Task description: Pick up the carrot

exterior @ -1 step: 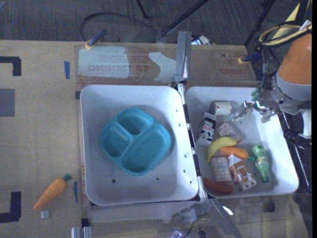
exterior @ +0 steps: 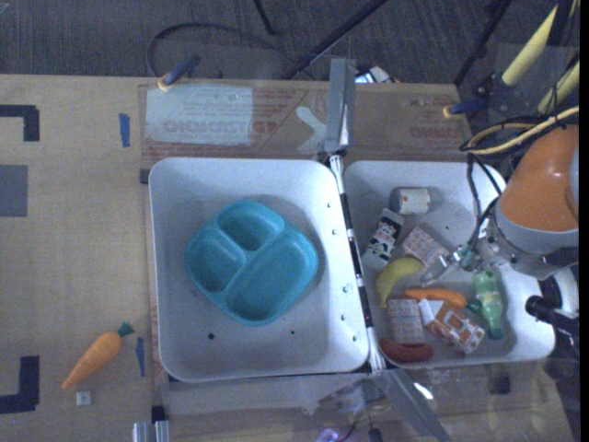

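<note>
Gripper (exterior: 448, 263) over the right bin (exterior: 525, 339), fingers slightly parted and holding nothing, just above a carrot (exterior: 435, 296) lying among toy foods beside a banana (exterior: 398, 276); a second carrot (exterior: 92, 357) lies on the bench outside the left bin (exterior: 175, 247).

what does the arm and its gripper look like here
The arm is grey with a rounded orange band above the wrist. A dark cable loops along it, with a black part at its lower right. The gripper looks slim, metallic and silver-grey.

1 fixed overhead camera, slanted down over both bins (exterior: 166, 247)
</note>
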{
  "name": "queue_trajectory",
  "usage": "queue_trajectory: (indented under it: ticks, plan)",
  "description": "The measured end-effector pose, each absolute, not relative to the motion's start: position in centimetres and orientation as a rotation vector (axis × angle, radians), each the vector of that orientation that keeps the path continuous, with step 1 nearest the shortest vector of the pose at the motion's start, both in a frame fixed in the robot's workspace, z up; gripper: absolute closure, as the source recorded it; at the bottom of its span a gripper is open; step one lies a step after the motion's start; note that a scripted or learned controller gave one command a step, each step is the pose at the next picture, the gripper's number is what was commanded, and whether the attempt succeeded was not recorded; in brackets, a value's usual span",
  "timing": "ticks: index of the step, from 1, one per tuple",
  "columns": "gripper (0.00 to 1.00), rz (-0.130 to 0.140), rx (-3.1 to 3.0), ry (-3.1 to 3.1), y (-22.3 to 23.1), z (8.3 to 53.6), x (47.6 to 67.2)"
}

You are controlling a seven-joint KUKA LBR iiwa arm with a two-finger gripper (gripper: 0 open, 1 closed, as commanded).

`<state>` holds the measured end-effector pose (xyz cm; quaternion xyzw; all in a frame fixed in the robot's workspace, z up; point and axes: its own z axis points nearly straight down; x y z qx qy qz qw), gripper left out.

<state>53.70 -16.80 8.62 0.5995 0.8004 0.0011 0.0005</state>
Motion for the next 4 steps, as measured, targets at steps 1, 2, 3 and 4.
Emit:
queue_trajectory:
  ticks: [1,2,3,4]
  plan:
    - [0.0,0.005,1.776,2.59,-10.3,8.7,50.7]
    - [0.0,-0.002,2.072,2.364,-5.5,18.3,49.8]
    - [0.0,0.004,2.179,2.261,-9.8,8.7,48.0]
    - [1.0,0.006,2.179,2.253,-9.9,9.7,48.1]
